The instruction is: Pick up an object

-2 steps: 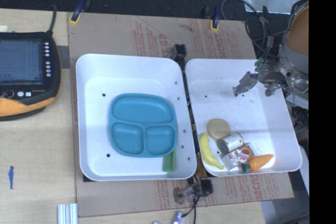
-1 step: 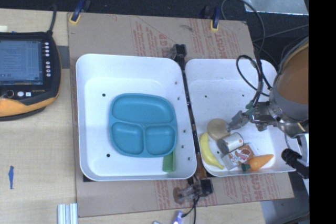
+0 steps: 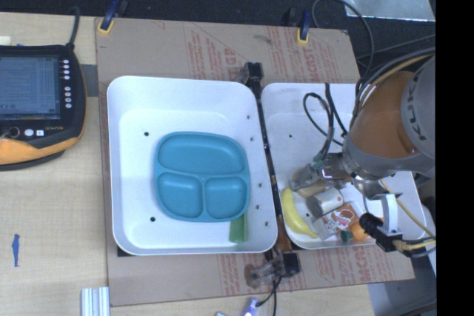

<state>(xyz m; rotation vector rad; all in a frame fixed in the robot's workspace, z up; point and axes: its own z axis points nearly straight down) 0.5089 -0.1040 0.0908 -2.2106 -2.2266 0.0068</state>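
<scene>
Tool fingertips indistinct among clutter

Two white bins on a bench, with the arm low over the right one.

The left bin holds a blue divided plate and a small green piece near its front right corner. In the right bin, the gripper is among a yellow banana, an orange piece and a small printed packet. A screen device lies at the far left.
</scene>
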